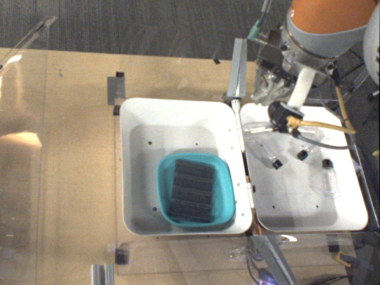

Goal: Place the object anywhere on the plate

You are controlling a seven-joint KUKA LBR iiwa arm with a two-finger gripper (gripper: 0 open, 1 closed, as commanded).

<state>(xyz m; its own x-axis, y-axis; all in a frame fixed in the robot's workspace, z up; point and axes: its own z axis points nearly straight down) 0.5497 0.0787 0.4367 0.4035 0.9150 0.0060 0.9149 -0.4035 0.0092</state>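
Table (pixel 59 159): pale wood, carrying two white bins side by side. Landmark for all bearings: the teal plate (pixel 164 177).

Left bin (pixel 124 177): the plate sits in its near half, a little right of the bin's middle.

Right bin (pixel 297 200): right of the plate, across the shared wall.

My arm (pixel 332 10): comes in from far right of the plate, high over the right bin's far edge.

Plate: shallow, rounded corners, lying flat.

Dark ribbed block (pixel 192 189): lies flat on the plate and covers most of its floor. Its long axis runs far-to-near, with the far end leaning slightly right. It looks to sit inside the rim on all sides. I take this to be the task's thing, so the placing looks done.

My tool (pixel 267 91): beyond and to the right of the plate, over the right bin's far-left corner, well apart from the block. Cannot tell whether it is spread or pressed together. Nothing visibly pinched.

The block lies near-left of the tool. Any return reach would cross the shared wall.

Small black pieces (pixel 303 154) and a clear vial (pixel 328 180): loose on the right bin's floor, right of the plate.
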